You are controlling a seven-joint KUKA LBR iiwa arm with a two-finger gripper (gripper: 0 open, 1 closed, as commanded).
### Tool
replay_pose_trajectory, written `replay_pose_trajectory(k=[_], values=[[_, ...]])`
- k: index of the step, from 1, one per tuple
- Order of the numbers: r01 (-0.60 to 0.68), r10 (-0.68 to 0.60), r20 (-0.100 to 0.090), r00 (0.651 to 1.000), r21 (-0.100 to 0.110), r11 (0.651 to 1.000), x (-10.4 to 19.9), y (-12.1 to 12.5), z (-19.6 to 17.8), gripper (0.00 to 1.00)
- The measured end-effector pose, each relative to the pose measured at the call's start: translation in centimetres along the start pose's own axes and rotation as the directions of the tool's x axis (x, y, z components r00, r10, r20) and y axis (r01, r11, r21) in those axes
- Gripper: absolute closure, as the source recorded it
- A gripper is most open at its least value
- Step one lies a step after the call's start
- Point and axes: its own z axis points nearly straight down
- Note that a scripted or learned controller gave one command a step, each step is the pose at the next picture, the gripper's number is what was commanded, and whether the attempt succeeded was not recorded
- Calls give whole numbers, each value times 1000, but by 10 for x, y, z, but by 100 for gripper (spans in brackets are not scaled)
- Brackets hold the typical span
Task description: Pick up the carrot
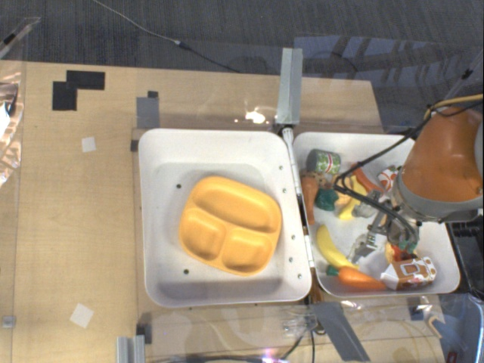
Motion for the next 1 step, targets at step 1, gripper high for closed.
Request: replay_pose_trajectory(k=[1], values=[[34,-34,-4,999,0,999,13,2,55,0]])
